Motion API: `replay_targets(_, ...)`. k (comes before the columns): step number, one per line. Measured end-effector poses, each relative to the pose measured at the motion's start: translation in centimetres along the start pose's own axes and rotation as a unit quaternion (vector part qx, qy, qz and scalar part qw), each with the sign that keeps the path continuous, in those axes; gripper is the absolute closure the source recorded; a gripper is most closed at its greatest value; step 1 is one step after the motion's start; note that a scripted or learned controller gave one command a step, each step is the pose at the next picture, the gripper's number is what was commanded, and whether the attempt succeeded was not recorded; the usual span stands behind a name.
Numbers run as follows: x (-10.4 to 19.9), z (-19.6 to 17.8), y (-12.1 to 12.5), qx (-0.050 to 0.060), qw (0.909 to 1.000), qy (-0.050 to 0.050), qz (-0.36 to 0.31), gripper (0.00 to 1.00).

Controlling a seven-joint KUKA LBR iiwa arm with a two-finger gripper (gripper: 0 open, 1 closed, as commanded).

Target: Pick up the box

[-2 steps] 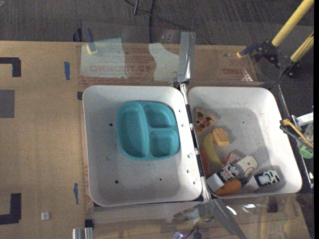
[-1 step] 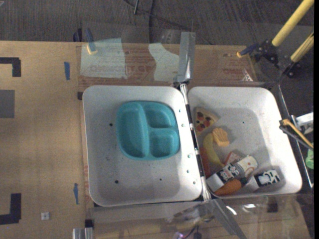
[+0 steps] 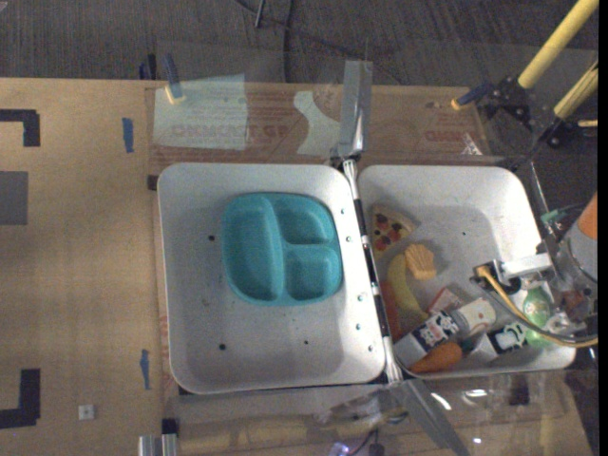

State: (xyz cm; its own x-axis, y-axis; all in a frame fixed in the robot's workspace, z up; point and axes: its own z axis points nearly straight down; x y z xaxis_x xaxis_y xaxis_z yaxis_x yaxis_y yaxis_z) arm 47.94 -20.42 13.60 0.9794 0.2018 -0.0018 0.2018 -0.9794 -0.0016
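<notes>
You see the arm (image 3: 584,245) enter from the view's right edge, only its wrist end showing: a sliver of orange band, then grey metal slanting down into the right bin (image 3: 456,198). The gripper (image 3: 560,297) hangs low over that bin's near right corner amid cables. You cannot tell from this slant whether it is spread or closed, and nothing can be seen gripped in it.

The box (image 3: 442,328) lies well apart from the gripper, on its side toward the wall the two bins share. It is a small carton with flat faces, printed in black-and-white cow patches, tipped over.

- Touching the box on the side nearer the bin's front rim is a smooth, tapered orange carrot (image 3: 437,356).
- Between box and gripper sits a smaller black-and-white block (image 3: 510,336).
- Just beside the gripper is a glossy green round thing (image 3: 537,307), partly hidden.
- Beyond the box from the gripper, a curved yellow banana (image 3: 404,288) lies along the shared wall, with a ridged yellow piece (image 3: 421,259) and a flat pizza slice (image 3: 389,228) farther back.

Farthest from the gripper, the left bin (image 3: 190,350) holds a teal divided plate (image 3: 282,247) of matte plastic with rounded corners and three compartments.
</notes>
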Motion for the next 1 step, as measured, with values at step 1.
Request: replay_targets(1,1.24,0.80,-1.13,-0.018,0.9996,0.020,0.005,0.00)
